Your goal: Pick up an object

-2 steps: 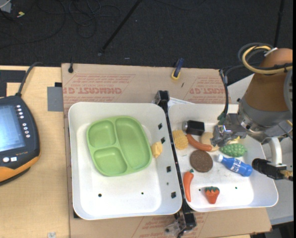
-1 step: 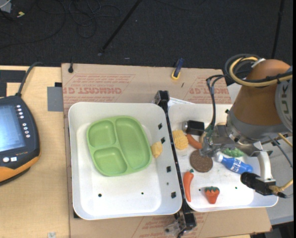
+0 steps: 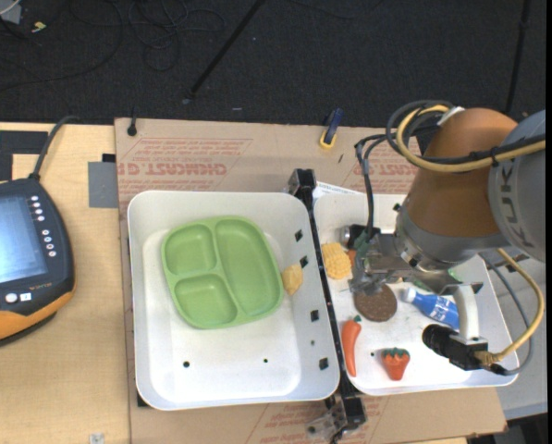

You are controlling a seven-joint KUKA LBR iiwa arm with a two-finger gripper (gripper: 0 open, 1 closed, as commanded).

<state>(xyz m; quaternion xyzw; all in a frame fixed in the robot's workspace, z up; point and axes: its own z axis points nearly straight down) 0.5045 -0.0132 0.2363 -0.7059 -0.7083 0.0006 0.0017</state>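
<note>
Cardboard lay under 2 white bins. Your gripper [image 3: 375,271] hung low in the right bin [image 3: 423,382], just above a brown disc [image 3: 377,305], beside the corn [image 3: 337,261]. You could not tell its opening. Nothing looked lifted, so the pick seemed undone.

floor [image 3: 396,44]: dark, cables [image 3: 229,42] across | bench [image 3: 44,368]: pale wood | cardboard sheet [image 3: 211,160] on bench | handheld screen [image 3: 12,243] at left

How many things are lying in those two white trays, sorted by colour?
Green: 1, divided plate
Yellow: 2, corn cob and small chunk
Orange: 1, carrot
Red: 1, strawberry-like toy
Brown: 1, round disc
Blue: 1, tube
Total: 7
</note>
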